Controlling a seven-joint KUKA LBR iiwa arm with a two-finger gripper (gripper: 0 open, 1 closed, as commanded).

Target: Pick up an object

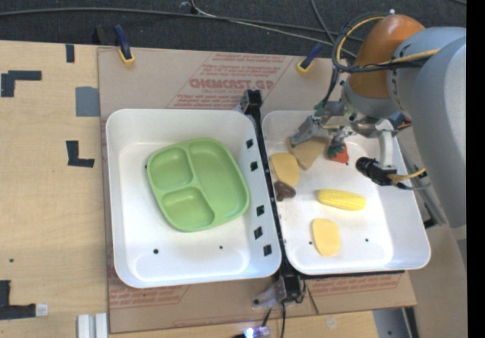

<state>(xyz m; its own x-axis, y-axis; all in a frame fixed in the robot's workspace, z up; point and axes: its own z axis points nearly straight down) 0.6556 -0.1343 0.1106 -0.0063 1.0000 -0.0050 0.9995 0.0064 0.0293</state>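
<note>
In the right bin [379,253] lie a tan wedge-shaped piece [309,154], a yellow round piece [286,169], a small brown lump [284,192], a yellow corn cob [342,199], a yellow oval piece [326,237] and a small red and green item [338,151]. My gripper [319,135] hangs low over the bin's far end, just above the tan piece and left of the red item. Its fingers [301,133] stand spread open, and I see nothing held between them.
The left bin [125,253] holds a green divided tray [198,184]. A black divider with clips [261,177] runs between the bins. The arm's grey body and orange band [383,48] rise over the right bin's far right corner. Cables cross the dark floor behind.
</note>
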